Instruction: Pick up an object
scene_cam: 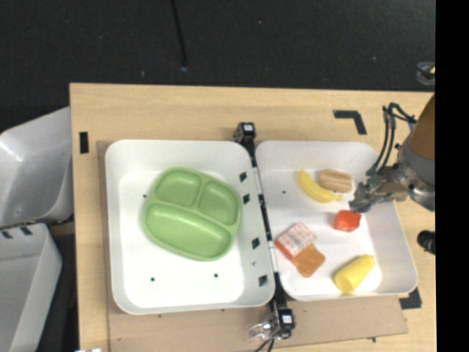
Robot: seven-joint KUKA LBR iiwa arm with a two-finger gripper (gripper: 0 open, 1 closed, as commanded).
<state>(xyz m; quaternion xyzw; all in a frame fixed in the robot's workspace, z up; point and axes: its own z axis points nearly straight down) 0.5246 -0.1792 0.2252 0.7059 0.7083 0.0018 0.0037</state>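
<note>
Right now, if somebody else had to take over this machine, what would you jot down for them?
Hand: low in the right bin, just above the red piece, beside the tan bread roll. Nothing seen between its fingers; open or shut is unclear.
Also in the right bin: banana, orange block, red-and-white packet, yellow piece.
Left bin: green divided plate.
Done: nothing lifted yet.
Left: grasp one object, probably the red piece, and raise it.
</note>
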